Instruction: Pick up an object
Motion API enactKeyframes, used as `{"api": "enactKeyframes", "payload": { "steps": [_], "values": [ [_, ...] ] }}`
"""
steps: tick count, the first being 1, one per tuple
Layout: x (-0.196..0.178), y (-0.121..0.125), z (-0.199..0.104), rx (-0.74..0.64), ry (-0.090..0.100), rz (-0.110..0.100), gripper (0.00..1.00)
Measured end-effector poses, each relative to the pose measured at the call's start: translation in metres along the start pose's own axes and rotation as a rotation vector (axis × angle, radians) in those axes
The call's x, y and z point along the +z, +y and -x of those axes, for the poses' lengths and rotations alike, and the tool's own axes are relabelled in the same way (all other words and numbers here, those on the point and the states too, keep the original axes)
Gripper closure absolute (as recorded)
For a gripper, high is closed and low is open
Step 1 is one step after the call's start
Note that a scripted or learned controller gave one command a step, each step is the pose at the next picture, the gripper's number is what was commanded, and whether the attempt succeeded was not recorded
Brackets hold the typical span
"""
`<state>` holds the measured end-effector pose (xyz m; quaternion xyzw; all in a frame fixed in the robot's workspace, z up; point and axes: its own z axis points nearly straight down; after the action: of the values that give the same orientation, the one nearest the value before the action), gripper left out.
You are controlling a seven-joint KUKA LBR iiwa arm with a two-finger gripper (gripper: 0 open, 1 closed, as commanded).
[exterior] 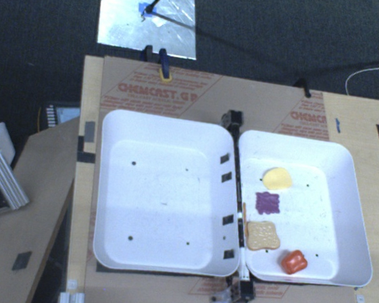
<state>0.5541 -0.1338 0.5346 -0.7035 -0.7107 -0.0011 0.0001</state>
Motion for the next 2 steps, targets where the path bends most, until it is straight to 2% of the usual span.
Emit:
{"api": "enactKeyframes", "payload": {
  "steps": [1, 2],
  "values": [
    [0.073, 0.003, -0.091, -0.002, 0.001, -0.005, 1.00],
    [0.197, -0.058, -0.021, 0.017, -0.001, -0.012, 1.00]
  ]
}}
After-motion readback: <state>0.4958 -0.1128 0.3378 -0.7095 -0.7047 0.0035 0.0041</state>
